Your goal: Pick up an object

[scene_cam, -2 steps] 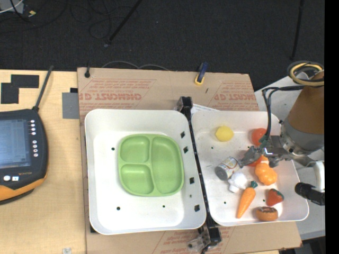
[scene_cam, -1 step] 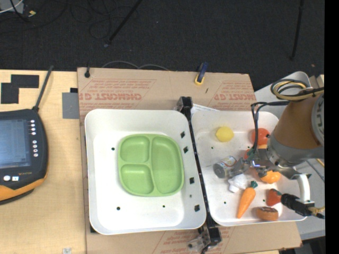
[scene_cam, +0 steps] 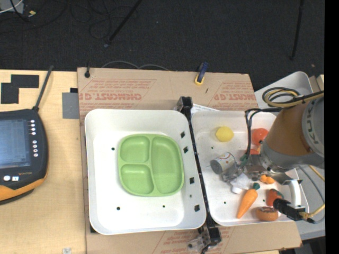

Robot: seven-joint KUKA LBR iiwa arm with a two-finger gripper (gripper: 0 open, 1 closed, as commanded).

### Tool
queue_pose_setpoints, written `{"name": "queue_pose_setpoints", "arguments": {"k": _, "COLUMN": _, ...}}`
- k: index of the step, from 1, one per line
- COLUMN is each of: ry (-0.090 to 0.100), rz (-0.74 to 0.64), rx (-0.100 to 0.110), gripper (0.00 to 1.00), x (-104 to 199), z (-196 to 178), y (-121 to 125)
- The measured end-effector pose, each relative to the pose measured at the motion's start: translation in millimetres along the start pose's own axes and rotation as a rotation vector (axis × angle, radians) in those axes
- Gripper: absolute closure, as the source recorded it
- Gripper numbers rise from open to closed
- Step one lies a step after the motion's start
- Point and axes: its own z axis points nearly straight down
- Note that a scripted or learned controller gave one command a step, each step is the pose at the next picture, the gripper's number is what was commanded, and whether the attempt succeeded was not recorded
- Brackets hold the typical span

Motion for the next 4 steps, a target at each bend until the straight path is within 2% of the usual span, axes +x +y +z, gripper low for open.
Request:
{"name": "queue_pose_setpoints", "arguments": {"k": 1, "ry": 0.0, "rz": 0.005, "rx": -0.001, "gripper": 1.0, "x": -2.2, "z": -12.0, "y": 0.3}}
{"name": "queue_pose_setpoints", "arguments": {"k": 3, "ry": -0.003, "rz": 0.002, "rx": -0.008, "gripper": 1.0, "x": 7.7, "z": -120.2, "y": 10.1}}
{"name": "queue_pose_setpoints", "arguments": {"k": 4, "ry": -0.003, "rz": 0.002, "rx": -0.005, "gripper": 1.0, "x": 6.5, "z": -143.0, "y": 10.4}}
